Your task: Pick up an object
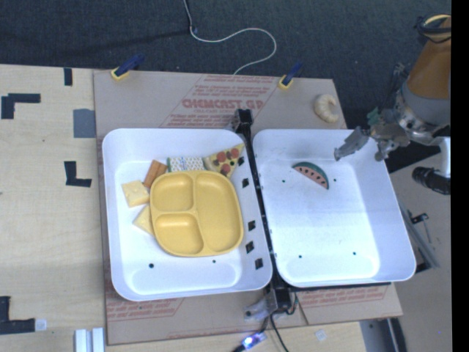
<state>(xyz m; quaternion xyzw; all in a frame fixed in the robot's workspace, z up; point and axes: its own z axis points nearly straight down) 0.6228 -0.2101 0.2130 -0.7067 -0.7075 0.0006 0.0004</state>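
Tool open, nothing held, near one watermelon slice in right bin.

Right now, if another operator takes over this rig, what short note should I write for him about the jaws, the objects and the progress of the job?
Gripper: over the upper right edge of the right bin, holding nothing; whether its jaws are open or shut cannot be told.
Right bin: one watermelon slice, lying left of and below the gripper, apart from it.
Left bin: a yellow divided plate with small food pieces around its upper and left sides.
Done: nothing is picked up.
Left: the whole pick; the slice seems the nearest choice.
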